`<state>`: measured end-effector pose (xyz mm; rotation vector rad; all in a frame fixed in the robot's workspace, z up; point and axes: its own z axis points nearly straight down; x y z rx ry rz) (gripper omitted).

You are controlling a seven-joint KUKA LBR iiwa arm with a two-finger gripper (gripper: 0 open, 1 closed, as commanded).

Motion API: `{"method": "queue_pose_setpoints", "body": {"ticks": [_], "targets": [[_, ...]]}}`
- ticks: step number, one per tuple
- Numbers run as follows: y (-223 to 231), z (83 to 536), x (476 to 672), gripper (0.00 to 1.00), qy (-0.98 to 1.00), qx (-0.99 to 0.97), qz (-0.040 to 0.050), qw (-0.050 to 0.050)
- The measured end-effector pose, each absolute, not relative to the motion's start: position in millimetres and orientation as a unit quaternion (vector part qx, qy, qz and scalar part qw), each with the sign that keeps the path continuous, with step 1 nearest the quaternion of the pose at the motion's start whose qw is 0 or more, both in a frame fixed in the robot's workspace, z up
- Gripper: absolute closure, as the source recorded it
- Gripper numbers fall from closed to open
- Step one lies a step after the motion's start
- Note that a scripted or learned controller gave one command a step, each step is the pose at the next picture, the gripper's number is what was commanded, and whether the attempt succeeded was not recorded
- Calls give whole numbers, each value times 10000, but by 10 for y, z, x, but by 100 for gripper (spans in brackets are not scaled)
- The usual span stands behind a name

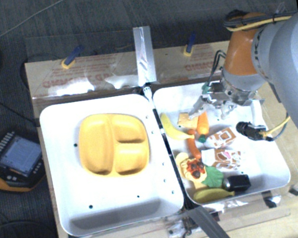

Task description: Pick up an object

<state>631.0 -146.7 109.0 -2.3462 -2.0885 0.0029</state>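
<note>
The table (45,76) carries two shallow white bins side by side, meeting along a narrow seam at the middle. The left bin (74,213) has wide bare floor around a single yellow divided tray (112,144) lying near its centre, well apart from every wall. The right bin (269,163) is crowded on its left half and bare along its right side and far corner.

In the right bin a banana (169,129) lies against the seam wall, an orange carrot (201,124) stands just beside it, and a second carrot (194,148) lies nearer. Patterned cards (221,138) sit in the middle. Toward the near wall are a green piece (212,177), another yellow banana (211,194) and a black block (238,182).

The end effector (218,98) hangs over the far part of the right bin, just above the upright carrot; whether it is spread or closed cannot be told, and nothing is seen gripped.
</note>
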Motion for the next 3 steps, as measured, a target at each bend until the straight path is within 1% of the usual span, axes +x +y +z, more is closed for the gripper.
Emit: {"method": "queue_pose_setpoints", "body": {"ticks": [1,2,3], "targets": [[-1314,894,6029,0,-6665,-7455,-36,-45],[-1319,998,6037,100,-6658,-7461,-49,-48],[-1456,1628,5958,100,-7623,-6472,14,-3]]}}
